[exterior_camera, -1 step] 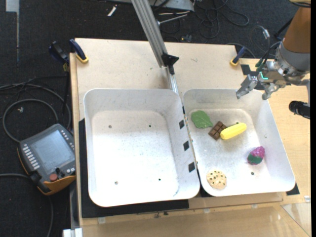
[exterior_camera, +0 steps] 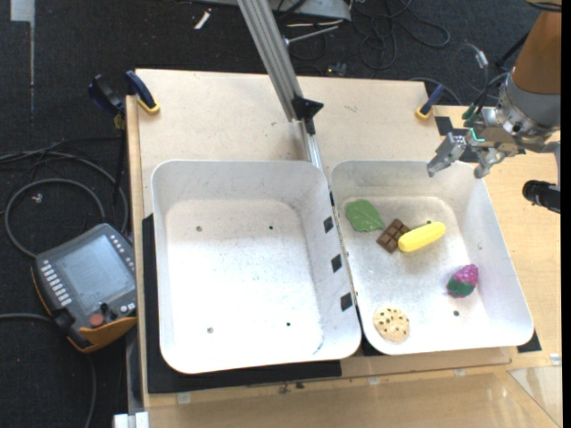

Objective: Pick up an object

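Observation:
The right bin (exterior_camera: 496, 239) holds a green leaf-shaped piece (exterior_camera: 363, 214), a brown chocolate bar (exterior_camera: 391, 234), a yellow banana (exterior_camera: 421, 236), a magenta and green berry (exterior_camera: 462, 280) and a tan cookie (exterior_camera: 391, 324). My gripper (exterior_camera: 461, 160) hangs above the bin's far right corner, well clear of every object. Its two fingers are spread apart with nothing between them. The orange band of the arm (exterior_camera: 544, 52) rises behind it at the top right.
The left bin (exterior_camera: 169, 203) lies beside the right one, joined along a ridge with black marks. A slanted metal bar (exterior_camera: 272, 43) comes down to the bench behind the bins. Yellow clamps (exterior_camera: 147, 103) grip the bench's far corners. A teach pendant (exterior_camera: 85, 279) lies on the floor at left.

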Robot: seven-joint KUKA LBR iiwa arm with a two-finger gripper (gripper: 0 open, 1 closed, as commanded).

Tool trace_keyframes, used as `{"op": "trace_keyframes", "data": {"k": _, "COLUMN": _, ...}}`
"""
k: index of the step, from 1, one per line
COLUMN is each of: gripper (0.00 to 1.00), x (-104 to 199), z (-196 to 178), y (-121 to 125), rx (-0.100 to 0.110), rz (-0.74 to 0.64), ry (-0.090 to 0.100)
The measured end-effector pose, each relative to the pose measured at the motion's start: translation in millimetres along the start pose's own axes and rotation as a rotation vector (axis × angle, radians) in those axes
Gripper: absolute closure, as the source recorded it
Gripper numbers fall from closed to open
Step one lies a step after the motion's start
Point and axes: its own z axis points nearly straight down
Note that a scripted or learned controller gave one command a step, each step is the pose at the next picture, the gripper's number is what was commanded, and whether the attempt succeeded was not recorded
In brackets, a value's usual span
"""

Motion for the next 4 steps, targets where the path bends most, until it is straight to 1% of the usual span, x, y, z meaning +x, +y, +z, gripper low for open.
{"op": "trace_keyframes", "data": {"k": 1, "gripper": 0.00, "x": -1, "z": 43, "y": -2, "rx": 0.004, "rz": 0.004, "ry": 0.001}}
{"op": "trace_keyframes", "data": {"k": 2, "gripper": 0.00, "x": -10, "z": 95, "y": -7, "rx": 0.004, "rz": 0.005, "ry": 0.001}}
{"op": "trace_keyframes", "data": {"k": 3, "gripper": 0.00, "x": -9, "z": 149, "y": -8, "rx": 0.005, "rz": 0.004, "ry": 0.002}}
{"op": "trace_keyframes", "data": {"k": 4, "gripper": 1.00, "x": -9, "z": 134, "y": -6, "rx": -0.003, "rz": 0.004, "ry": 0.000}}
